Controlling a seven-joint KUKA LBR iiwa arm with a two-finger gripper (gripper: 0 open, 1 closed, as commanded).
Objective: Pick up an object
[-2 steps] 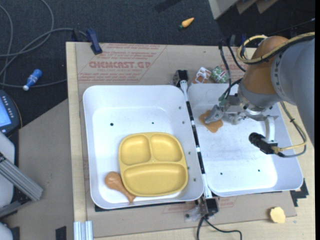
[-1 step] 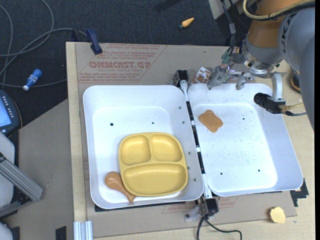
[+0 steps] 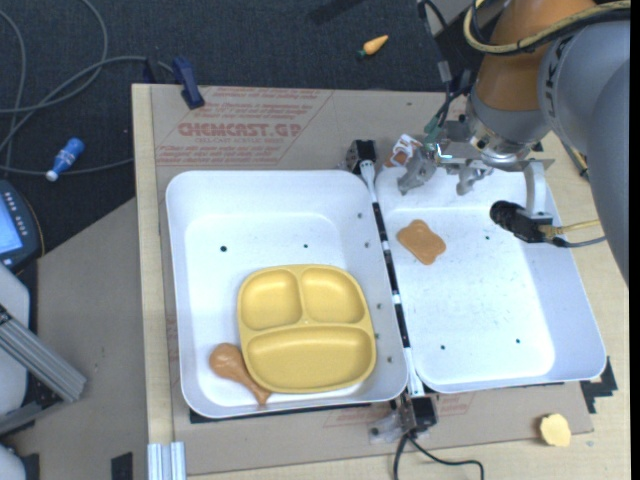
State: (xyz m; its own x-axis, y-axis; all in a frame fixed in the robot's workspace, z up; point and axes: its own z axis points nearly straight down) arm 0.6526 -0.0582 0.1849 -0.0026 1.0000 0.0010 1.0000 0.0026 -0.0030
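Observation:
A flat brown toast-shaped piece point(image 3: 421, 241) lies in the right bin point(image 3: 520, 318), near its upper left corner. My gripper point(image 3: 440, 178) hangs over the far edge of that bin, just above and behind the brown piece. Its two fingers point(image 3: 412, 177) stand apart, open, with nothing between them. In the left bin point(image 3: 200, 228) sits a yellow divided plate point(image 3: 305, 326), and a tan drumstick toy point(image 3: 238, 366) lies against its lower left side.
A black divider point(image 3: 388, 268) runs between the two bins. On the bench outside them lie a small yellow piece point(image 3: 554, 429) at front right and a blue clamp point(image 3: 187, 81) at back left. An orange bit point(image 3: 374, 44) and a blue bottle point(image 3: 66, 157) lie on the floor.

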